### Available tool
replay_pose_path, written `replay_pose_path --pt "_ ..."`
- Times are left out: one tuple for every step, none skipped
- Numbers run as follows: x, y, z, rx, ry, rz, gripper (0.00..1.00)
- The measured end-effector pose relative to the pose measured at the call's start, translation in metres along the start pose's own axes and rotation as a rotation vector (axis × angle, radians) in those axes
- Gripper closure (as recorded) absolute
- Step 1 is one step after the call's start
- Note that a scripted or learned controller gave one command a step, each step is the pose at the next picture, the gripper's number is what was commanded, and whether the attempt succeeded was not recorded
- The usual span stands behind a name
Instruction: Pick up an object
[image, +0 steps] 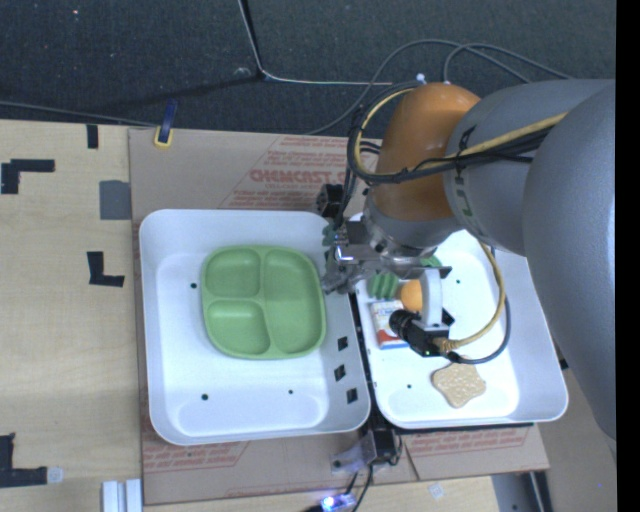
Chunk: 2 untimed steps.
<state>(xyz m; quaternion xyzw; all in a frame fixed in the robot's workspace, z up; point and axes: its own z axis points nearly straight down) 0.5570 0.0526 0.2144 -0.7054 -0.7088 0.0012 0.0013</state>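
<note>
The grey arm (540, 170) with its orange band (425, 150) reaches in from three o'clock and covers the upper part of the right bin (535, 400). The left bin (170, 320) at nine o'clock holds a green divided plate (264, 301), a stiff, shallow moulding, light but broad, best taken by its rim. The gripper (375, 265) hangs over the right bin's inner edge, at about ten o'clock within that bin; its body hides the tips, so I cannot tell how they stand.

Candidates lie just below it. A flat printed packet (385, 325) looks thin and slippery, hard to pinch from above. A green piece (384, 286) peeks out beside it. A small orange ball (410, 295) probably rolls, so needs a centred grip. At six o'clock in this bin, a tan cracker-like piece (459, 385) lies apart, light, likely rigid, easiest across its short width.
</note>
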Motion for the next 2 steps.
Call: replay_pose_path --pt "0.0466 -0.0133 0.0059 0.000 0.000 0.000 1.00" --pt "0.0447 -0.0128 0.0057 -0.001 -0.001 0.003 0.00"
